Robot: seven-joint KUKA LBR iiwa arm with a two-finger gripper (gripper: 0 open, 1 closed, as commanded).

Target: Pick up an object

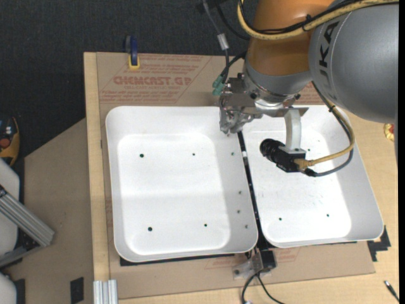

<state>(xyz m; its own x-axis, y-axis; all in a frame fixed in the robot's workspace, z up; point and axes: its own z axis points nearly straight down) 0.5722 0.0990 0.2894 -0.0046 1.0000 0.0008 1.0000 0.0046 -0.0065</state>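
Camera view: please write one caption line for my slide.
KUKA arm's gripper poised at the top of the seam between left bin and right bin.

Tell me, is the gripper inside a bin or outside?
Cannot tell for sure: the gripper hangs at the seam between the left bin and the right bin.

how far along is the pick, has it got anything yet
Done: the arm has reached over the bins, with the gripper low at the seam between the left bin and right bin. In hand: nothing visible between its fingers. Left: the whole grasp and lift.
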